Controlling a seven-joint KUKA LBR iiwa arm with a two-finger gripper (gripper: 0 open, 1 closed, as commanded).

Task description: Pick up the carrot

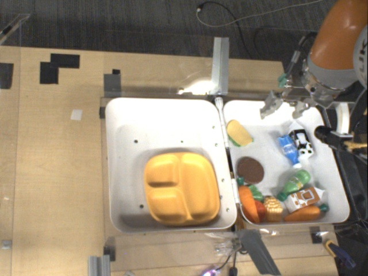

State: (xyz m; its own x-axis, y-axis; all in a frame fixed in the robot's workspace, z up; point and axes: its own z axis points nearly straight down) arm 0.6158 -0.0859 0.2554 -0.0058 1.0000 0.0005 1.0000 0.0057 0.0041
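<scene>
You are looking down at a slant on a tan surface [52,171] that bears two white bins side by side. The left bin [123,125] holds a yellow tray [181,187] with compartments, lying toward the bin's near right part.

A metal divider [221,68] stands at the far end of the line where the bins meet. The right bin [270,148] holds a scatter of toy food. A yellow piece [239,133] lies near its far left wall. Nearer you, a brown disc [250,169] lies flat. The carrot [249,203] rests in the bin's near left corner, close against the left wall, with green at its far end. Just right of it sits a corn cob [272,206], touching or nearly touching it. Further right are a green item [295,181], a small brown carton [303,198] and an orange piece [303,214] along the near wall. A blue packet [287,146] and a black-and-white item [302,142] lie toward the bin's far right.

Your arm [342,36] reaches in from the right, its orange band at the upper right. The end effector [284,107] hangs over the far edge of the right bin, fingers spread apart, nothing between them. It is well apart from the carrot.
</scene>
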